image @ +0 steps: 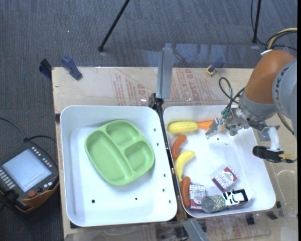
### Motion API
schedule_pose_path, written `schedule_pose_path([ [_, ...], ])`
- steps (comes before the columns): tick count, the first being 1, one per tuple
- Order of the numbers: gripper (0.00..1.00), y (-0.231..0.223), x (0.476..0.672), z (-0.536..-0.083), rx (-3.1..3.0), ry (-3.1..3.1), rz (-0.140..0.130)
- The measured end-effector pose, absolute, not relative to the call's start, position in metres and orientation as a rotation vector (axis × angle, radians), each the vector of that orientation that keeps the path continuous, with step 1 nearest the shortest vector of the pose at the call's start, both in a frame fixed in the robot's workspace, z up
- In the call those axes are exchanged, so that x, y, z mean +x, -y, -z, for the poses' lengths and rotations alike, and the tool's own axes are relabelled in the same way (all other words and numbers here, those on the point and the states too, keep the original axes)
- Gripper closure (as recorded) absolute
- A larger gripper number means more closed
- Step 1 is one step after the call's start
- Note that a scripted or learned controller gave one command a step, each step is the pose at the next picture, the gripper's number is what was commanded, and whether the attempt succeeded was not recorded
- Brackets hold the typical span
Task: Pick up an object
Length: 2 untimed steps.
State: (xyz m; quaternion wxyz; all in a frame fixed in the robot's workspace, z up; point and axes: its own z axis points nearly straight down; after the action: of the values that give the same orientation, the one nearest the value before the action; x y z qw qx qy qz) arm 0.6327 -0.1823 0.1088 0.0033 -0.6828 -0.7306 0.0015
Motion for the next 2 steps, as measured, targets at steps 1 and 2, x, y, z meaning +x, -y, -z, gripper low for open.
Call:
schedule_pose_path([
  [1,1.0,0.1821,0.6343,-0.1205,-2.139,2.296,-0.002],
  [2,0.0,0.1821,0.6342,-0.1204,-2.138,2.296,-0.003],
])
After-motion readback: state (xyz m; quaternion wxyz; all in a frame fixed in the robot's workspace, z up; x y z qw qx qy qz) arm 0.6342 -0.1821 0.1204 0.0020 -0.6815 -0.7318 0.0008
